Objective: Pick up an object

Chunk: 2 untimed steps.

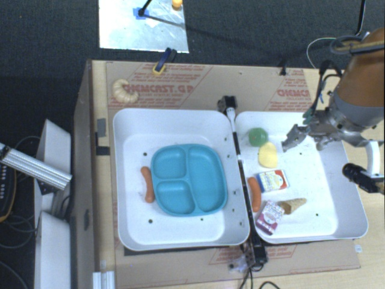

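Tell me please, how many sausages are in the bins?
2. One sausage lies in the left bin, left of the blue tray. The other sausage lies in the right bin, by the divider.

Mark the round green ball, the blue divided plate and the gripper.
round green ball (258,136): camera view, its top.
blue divided plate (188,179): camera view, central divider.
gripper (294,138): camera view, its tip.

Both white bins (180,122) look like smooth matt plastic, as does the blue divided plate (188,179). Under them lies printed brown cardboard (198,83); far left, a shiny metal sheet (141,17).
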Available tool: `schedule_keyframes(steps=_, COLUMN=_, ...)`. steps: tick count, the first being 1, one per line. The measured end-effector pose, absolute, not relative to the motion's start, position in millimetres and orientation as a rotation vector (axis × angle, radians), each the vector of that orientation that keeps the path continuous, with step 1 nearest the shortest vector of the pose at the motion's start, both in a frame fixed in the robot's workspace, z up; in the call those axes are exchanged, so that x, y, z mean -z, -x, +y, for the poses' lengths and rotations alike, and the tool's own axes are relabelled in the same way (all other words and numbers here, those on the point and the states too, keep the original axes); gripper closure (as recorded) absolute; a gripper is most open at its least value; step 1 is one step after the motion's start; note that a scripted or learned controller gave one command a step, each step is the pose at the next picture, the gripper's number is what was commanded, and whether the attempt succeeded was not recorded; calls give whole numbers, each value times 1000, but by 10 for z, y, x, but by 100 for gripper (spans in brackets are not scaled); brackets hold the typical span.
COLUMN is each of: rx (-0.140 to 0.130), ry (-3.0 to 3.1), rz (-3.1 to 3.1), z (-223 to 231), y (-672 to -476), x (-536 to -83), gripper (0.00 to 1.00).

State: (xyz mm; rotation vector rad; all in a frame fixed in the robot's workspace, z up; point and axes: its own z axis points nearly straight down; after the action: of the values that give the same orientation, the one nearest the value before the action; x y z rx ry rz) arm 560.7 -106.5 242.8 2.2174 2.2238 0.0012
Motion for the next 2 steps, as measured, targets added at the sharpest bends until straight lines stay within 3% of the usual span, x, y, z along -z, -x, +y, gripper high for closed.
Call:
schedule_keyframes(steps=1, rx=1, ry=-2219, rz=2226, z=-907, y=-6123, x=-1266, gripper=0)
schedule_keyframes(steps=2, rx=-2, ry=-2217, rz=2226, z=-872, y=-6653, x=-841, gripper=0)
